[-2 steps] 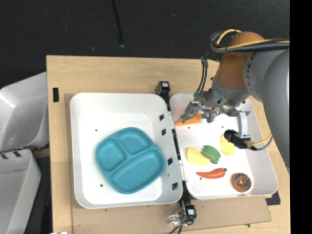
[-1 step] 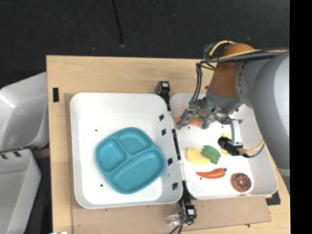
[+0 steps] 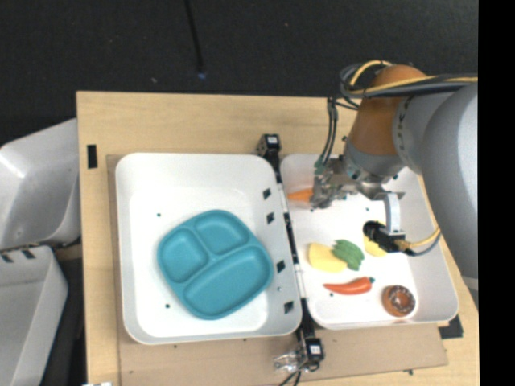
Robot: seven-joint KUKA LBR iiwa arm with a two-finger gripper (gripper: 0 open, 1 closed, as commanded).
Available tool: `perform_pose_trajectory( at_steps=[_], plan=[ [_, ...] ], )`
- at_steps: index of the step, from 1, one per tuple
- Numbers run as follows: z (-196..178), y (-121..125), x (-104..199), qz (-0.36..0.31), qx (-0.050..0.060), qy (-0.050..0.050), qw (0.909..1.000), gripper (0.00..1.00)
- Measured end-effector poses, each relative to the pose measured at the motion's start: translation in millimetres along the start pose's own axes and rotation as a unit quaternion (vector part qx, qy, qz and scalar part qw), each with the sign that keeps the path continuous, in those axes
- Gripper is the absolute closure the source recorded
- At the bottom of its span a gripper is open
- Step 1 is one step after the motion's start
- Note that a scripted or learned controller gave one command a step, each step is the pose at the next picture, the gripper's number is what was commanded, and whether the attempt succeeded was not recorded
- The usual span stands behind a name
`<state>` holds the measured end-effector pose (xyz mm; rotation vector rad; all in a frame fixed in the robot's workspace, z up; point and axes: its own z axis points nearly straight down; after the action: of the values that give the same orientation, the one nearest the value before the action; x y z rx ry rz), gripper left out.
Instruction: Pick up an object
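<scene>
Carrot (image 3: pixel 300 196): far-left corner of right bin (image 3: pixel 430 292), long axis along the far edge.
Gripper (image 3: pixel 325 193): touching the carrot's right end; grip state cannot be told.

One fixed camera looks down at a slant on the bench (image 3: pixel 201 111); both bins fit within frame.

You see pale wood worktop (image 3: pixel 201 123) spanning centre of frame, dark floor beyond its top edge. Directly on it: two shallow white bins, touching side by side. Left bin (image 3: pixel 141 215) sits centre-left; right bin (image 3: pixel 426 288) sits centre-right, partly under arm. Small black clips (image 3: pixel 268 144) at seam between bins, top and bottom. Bare wood strip along top and left.
</scene>
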<state>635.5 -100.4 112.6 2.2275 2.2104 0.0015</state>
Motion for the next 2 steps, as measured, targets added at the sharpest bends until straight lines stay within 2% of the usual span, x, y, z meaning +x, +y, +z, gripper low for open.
perform_pose_trajectory(
  at_steps=[1, 2],
  plan=[
    [-45, 0, -6, -0.002, -0.001, 0.0, 1.0, 1.0],
    [-107, 8, -9, -0.005, -0.002, 0.0, 1.0, 1.0]
  ],
)
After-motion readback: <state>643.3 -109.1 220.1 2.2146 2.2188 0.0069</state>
